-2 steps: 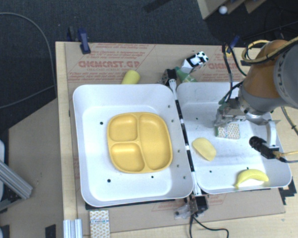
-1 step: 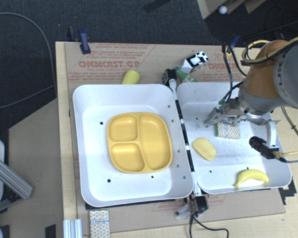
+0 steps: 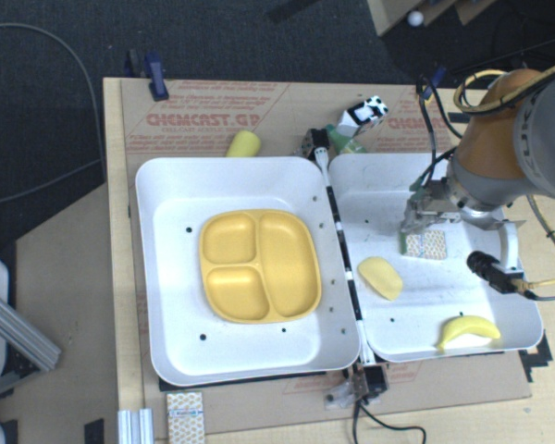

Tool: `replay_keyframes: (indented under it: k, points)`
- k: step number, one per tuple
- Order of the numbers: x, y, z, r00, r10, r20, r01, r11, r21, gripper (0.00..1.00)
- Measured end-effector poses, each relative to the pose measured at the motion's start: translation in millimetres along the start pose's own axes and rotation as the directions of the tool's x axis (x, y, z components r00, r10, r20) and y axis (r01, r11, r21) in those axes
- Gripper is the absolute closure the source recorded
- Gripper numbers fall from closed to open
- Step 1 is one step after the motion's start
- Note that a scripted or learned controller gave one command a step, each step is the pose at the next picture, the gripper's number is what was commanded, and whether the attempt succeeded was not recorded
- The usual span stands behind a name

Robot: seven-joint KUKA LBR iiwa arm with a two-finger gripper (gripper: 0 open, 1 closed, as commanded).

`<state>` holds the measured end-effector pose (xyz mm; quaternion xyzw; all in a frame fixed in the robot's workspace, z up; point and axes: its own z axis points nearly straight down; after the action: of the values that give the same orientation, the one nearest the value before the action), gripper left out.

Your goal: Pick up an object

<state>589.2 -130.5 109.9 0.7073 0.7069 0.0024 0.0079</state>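
Note:
The right bin (image 3: pixel 388 188) holds three loose things. A pale yellow oval piece (image 3: pixel 380 277) lies near its left wall. A yellow banana (image 3: pixel 469 331) rests at the front right corner. A small speckled packet with a green edge (image 3: pixel 427 244) lies in the middle. My gripper (image 3: pixel 425 222) hangs directly over the packet's back edge, touching or nearly touching it. The wrist hides the contact.
The left bin (image 3: pixel 166 248) holds a yellow divided plate (image 3: pixel 259 266). Outside the bins on the cardboard behind them are a yellow cylinder (image 3: pixel 244 143), a blue clamp (image 3: pixel 154 74) and a black-and-white toy (image 3: pixel 364 114). The bins' shared wall (image 3: pixel 342 257) runs just left of the oval piece.

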Motion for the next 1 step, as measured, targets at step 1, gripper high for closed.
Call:
replay_keyframes:
  k: [1]
  points:
    - [0.0, -0.1, 0.1, 1.000, 0.000, 0.000, 0.000, 1.000, 0.000, 0.00]
